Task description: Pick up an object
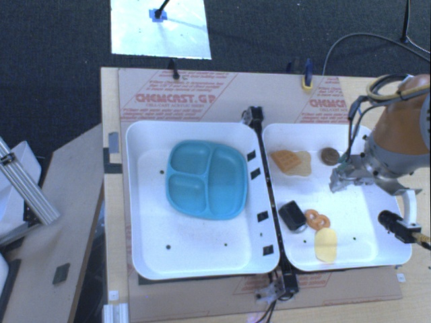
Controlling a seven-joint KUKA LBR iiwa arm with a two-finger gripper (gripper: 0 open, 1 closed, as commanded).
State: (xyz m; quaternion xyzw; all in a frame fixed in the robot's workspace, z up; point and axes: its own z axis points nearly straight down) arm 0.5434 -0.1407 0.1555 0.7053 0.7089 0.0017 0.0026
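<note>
arm: reaching in from right, wrist low over right bin (377,251) | jaws (339,180): state unclear, cannot tell | nearest: brown round piece (329,155)

blue divided plate (206,180) inside left white bin (145,200)

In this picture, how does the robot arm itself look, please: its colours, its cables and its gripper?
The arm has an orange band above a grey wrist. Thin dark cables loop around its upper part. The gripper is grey metal, small and angular. A black part sticks out below the wrist.
</note>
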